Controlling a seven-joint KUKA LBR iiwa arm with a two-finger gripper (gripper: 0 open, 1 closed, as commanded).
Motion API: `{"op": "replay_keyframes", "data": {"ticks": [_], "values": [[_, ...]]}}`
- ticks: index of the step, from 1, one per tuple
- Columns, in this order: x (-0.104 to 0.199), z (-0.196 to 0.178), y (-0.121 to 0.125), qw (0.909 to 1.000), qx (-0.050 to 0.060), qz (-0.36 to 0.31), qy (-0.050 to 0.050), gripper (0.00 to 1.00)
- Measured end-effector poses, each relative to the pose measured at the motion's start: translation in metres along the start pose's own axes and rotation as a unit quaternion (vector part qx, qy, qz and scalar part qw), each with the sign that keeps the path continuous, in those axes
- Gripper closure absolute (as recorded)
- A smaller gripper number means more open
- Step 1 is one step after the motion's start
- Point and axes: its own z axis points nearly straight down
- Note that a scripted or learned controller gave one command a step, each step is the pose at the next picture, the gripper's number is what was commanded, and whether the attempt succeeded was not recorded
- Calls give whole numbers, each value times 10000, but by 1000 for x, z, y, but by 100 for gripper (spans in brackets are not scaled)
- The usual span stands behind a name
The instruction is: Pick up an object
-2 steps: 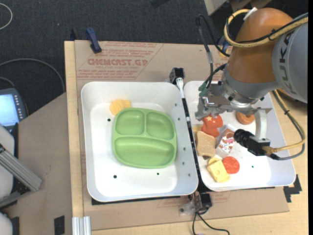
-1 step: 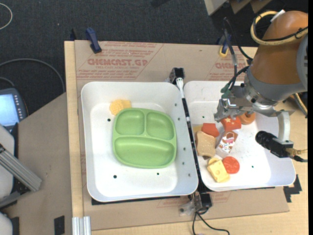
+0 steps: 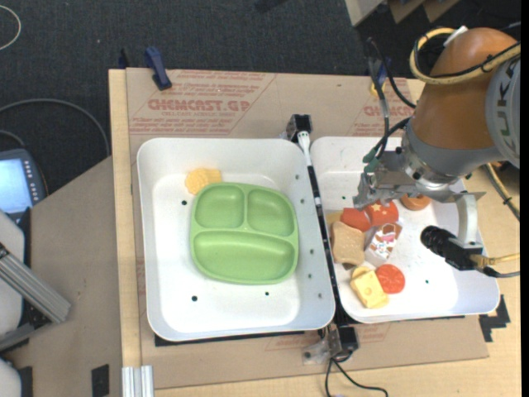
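Observation:
My gripper (image 3: 382, 195) hangs low over the back of the right bin (image 3: 446, 300), just above a cluster of toy foods. Directly beneath it lie a red piece (image 3: 357, 218) and a red piece with a yellow star (image 3: 385, 213). An orange piece (image 3: 416, 202) peeks out under the wrist. Nearer the front lie a tan bread slice (image 3: 347, 242), a small white and red carton (image 3: 384, 243), a red tomato slice (image 3: 392, 279) and a yellow cheese wedge (image 3: 369, 289). The wrist hides whether anything is between the jaws.
The left bin (image 3: 165, 296) holds a green divided plate (image 3: 245, 232) and a small yellow waffle-like piece (image 3: 202, 179) at its back left. A black divider rail (image 3: 314, 190) separates the bins. Cardboard lies under both.

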Motion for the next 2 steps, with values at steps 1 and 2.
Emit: {"op": "replay_keyframes", "data": {"ticks": [1, 2], "values": [[-72, 76, 30, 10000, 9, 31, -12, 100], [-10, 16, 4, 10000, -49, -30, 2, 100]]}}
